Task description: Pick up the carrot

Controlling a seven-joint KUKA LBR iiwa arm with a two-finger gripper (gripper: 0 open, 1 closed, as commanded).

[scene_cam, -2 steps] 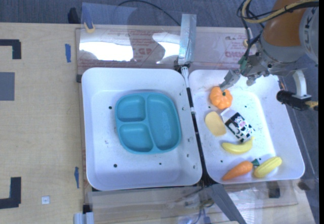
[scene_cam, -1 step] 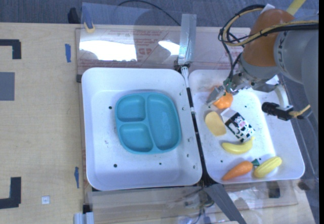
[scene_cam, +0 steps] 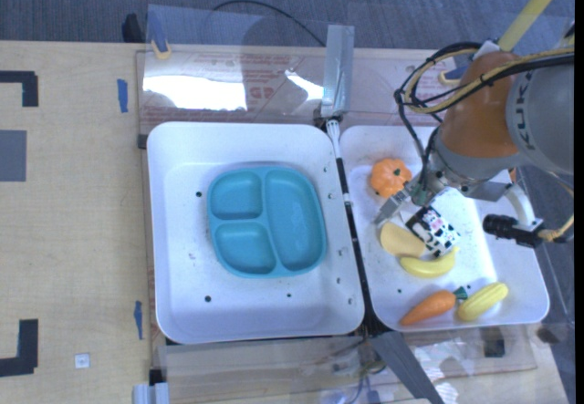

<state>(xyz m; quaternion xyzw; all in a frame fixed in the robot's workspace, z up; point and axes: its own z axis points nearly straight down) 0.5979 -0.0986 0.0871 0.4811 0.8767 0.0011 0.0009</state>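
Note:
The carrot (scene_cam: 429, 306) is orange with a green tip and lies near the front edge of the right bin (scene_cam: 520, 252), pointing left. My gripper (scene_cam: 404, 204) hangs over the middle of that bin, well behind the carrot and apart from it. It is just in front of a small orange pumpkin (scene_cam: 390, 177) and above a pale yellow piece (scene_cam: 398, 239). Nothing shows as held.
A banana (scene_cam: 427, 265) lies between the gripper and the carrot, beside a black-and-white spotted object (scene_cam: 436, 231). A yellow corn-like toy (scene_cam: 483, 299) touches the carrot's green end. The left bin (scene_cam: 173, 211) holds a blue divided plate (scene_cam: 267, 220). Cables loop over the arm's wrist (scene_cam: 474, 110).

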